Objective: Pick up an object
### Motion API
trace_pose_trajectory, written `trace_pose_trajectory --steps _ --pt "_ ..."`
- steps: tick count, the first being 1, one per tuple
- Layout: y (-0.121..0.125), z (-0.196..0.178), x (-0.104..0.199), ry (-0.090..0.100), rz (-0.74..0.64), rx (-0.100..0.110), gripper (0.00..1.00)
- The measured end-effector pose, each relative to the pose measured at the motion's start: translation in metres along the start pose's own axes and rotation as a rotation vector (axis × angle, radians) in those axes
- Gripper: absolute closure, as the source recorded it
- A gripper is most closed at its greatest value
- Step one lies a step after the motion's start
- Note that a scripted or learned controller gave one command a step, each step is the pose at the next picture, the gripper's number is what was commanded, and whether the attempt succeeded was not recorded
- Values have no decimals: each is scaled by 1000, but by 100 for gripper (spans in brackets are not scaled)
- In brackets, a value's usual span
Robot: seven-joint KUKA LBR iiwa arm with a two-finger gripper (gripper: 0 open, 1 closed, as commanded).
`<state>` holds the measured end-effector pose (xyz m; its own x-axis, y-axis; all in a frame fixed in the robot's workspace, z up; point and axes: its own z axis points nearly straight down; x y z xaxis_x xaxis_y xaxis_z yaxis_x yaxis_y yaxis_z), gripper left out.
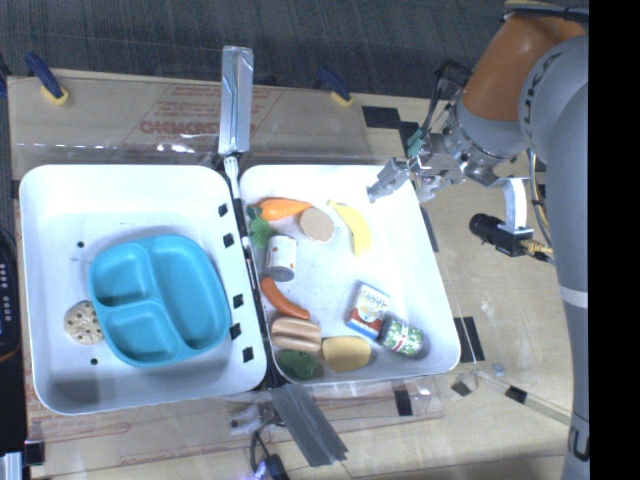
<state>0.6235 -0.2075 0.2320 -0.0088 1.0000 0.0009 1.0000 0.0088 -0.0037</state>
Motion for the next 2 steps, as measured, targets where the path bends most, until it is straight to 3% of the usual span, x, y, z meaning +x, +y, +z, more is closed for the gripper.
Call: trace_pose_trajectory --steps 1,2 --pt "11 120 0 2 -256 3 0" --pt "24 69 8 -3 -163 -7 0"
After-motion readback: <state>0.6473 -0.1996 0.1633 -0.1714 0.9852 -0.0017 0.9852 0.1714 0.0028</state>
